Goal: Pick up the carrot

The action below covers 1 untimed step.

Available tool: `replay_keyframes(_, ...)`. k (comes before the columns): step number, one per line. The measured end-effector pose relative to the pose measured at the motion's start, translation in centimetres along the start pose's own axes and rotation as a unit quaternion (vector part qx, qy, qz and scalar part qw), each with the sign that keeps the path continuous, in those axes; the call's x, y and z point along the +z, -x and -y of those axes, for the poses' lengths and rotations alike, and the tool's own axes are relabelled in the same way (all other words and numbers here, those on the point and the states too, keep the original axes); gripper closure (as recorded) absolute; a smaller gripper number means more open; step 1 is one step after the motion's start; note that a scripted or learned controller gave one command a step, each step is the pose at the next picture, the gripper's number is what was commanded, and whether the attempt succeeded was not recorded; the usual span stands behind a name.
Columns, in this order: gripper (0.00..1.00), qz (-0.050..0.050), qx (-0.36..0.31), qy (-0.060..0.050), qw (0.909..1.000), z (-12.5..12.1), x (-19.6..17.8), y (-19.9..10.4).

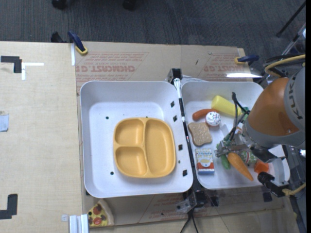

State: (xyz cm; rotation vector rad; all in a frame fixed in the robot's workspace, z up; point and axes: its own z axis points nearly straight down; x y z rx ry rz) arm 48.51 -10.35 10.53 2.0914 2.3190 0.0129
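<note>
The carrot [241, 166] is orange with a green top and lies slanted in the right bin [194, 89], near its front edge. My gripper [232, 148] hangs directly over the carrot's green end, close to it or touching it. The arm's orange band and grey wrist cover the bin's right side and hide part of what lies there.
The right bin also holds a yellow piece [222, 103], a red sausage [200, 114], a white ball with sprinkles [213, 118], a bread slice [199, 133], a small carton [204, 160] and a red-orange piece [261, 167]. A yellow divided plate [144, 147] sits in the left bin [97, 106].
</note>
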Motion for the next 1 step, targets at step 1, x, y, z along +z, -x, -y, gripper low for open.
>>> replay_keyframes(1, 1.00, -0.004, -0.010, -0.009, 0.9999, -0.34, -8.62, -7.62)
